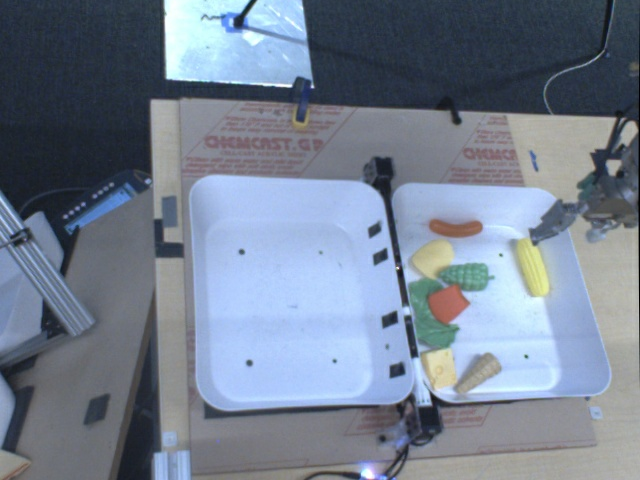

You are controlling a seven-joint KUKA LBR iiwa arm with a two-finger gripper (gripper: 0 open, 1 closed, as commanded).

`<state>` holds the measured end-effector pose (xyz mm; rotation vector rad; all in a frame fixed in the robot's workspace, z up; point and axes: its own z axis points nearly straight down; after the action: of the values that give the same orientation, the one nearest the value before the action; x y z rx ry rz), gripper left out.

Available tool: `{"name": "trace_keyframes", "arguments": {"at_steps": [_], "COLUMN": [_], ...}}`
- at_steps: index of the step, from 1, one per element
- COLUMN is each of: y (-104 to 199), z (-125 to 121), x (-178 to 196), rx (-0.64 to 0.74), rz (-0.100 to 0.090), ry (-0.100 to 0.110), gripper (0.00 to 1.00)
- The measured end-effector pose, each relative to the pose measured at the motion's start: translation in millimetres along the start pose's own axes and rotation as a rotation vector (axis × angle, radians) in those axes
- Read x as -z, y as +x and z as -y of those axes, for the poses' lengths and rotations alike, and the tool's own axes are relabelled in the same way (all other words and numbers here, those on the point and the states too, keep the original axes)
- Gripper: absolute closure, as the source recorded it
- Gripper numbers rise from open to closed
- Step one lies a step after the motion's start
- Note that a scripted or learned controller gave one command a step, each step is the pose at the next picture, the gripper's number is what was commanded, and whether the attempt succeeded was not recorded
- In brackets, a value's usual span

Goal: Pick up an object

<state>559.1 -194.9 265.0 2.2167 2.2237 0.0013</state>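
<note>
End effector, finger state indiscernible, hovered beside the yellow plastic corn cob; a centred, vertical descent seemed advisable.

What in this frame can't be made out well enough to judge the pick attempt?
- Gripper: the arm is cut off by the right edge and blurred, so its grip state is unreadable.
- Green toy: partly covered by the red piece; its shape is unclear.
- Yellow block: too small to identify.
- Right bin: contact between gripper and corn is unclear.
</note>
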Motion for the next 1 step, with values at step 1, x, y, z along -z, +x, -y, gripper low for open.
{"name": "trace_keyframes", "arguments": {"at_steps": [1], "y": [-10.9], "z": [-22.4], "x": [-151.3], "rx": [0.000], "rz": [0.003], "ry": [-0.011], "gripper": [0.00]}}
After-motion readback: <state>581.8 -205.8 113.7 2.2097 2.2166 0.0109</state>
